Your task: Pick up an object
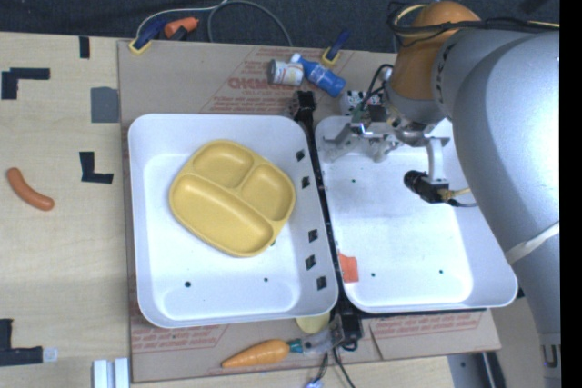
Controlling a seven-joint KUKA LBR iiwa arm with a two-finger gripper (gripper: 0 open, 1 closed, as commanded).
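A: Hovering over the right shallow white bin [455,286], far edge: two-finger gripper [368,139]. Finger state indeterminate.
B: Object?
A: Yellow three-compartment plastic plate [233,195] lying flat in the left shallow white bin [150,223], well apart from the gripper.

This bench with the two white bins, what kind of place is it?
Likely a robotics lab test bench: a grey arm reaches over two white bins, with toy food like a carrot and sausage around them.

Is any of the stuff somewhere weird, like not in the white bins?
Yes. A toy sausage lies far out on the bench, left of the bins. A toy carrot sits below the left bin, and a small bottle lies on its side behind both.
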